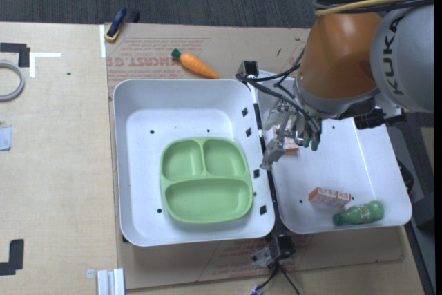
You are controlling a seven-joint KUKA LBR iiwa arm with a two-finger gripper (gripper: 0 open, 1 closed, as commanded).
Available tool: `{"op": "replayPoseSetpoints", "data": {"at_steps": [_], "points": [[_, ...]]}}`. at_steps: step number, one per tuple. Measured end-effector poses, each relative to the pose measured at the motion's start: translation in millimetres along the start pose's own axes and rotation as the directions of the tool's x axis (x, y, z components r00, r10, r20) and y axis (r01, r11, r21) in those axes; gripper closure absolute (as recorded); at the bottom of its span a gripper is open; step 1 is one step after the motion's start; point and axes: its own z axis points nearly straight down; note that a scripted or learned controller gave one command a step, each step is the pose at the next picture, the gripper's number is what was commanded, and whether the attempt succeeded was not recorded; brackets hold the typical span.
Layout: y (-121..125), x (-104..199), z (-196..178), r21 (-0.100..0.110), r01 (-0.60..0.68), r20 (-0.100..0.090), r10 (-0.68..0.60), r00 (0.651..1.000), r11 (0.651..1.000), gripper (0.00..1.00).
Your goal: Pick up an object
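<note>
Gripper: grip state cannot be told, tangled in cables.
Small box: below-right of it, label unreadable.
Green bottle: just beyond.

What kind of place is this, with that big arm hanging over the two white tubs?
Most likely a robotics lab test bench. A grey and orange robot arm reaches over two white bins, which hold toy-like practice items: a green divided plate, a small box and a green bottle. Cardboard and tape marks cover the bench.
</note>
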Motion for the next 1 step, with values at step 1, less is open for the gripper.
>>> {"op": "replayPoseSetpoints", "data": {"at_steps": [1], "points": [[-42.6, -0.3, -0.1, 0.0, 0.037, 0.001, -0.037, 0.999, 0.999, 0.0]]}}
